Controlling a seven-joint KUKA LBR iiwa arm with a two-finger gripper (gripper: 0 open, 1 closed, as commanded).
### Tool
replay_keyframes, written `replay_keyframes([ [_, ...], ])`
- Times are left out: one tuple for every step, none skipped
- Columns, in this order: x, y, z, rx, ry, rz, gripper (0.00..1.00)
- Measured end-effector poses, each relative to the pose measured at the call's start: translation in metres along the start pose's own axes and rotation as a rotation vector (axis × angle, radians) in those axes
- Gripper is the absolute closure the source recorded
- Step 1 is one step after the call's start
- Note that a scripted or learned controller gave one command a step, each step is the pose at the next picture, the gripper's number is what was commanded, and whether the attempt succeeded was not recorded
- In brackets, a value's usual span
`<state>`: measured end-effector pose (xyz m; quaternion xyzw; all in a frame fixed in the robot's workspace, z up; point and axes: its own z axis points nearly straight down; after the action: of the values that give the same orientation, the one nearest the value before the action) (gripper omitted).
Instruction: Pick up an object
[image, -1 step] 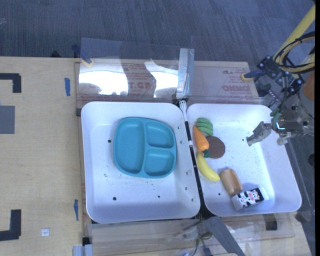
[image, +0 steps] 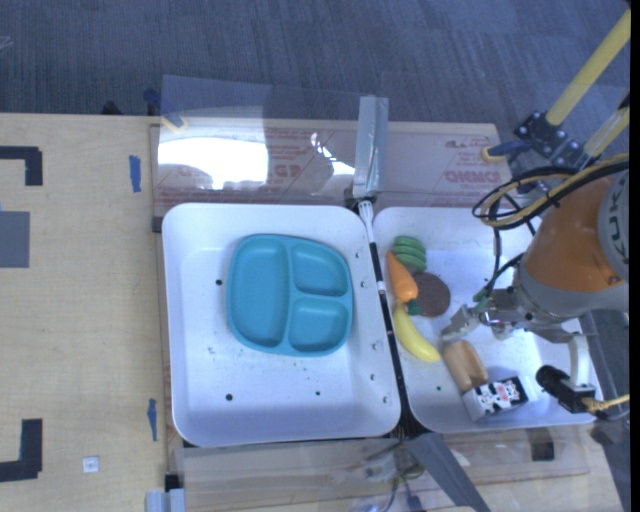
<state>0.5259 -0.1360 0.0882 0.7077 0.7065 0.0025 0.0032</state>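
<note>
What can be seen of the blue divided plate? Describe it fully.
The blue divided plate is a turquoise tray with rounded corners, plastic by its look. Raised ridges split it into three compartments: one large on the view's left, two smaller stacked on the right. It lies flat, slightly rotated, near the middle of the left white bin, resting on the bin's floor. Nothing lies in its compartments, and nothing else touches it.

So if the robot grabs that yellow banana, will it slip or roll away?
The banana looks smooth and shiny like plastic, so it might slip a bit. Its curved shape probably makes it rock or spin more than roll far. It lies against the carrot, which could get nudged too.
</note>
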Motion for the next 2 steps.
replay_keyframes([
  [0.041,-0.044,-0.001,0.000,0.000,-0.081,0.00],
  [0.040,-0.042,-0.011,-0.006,-0.001,-0.079,1.00],
])
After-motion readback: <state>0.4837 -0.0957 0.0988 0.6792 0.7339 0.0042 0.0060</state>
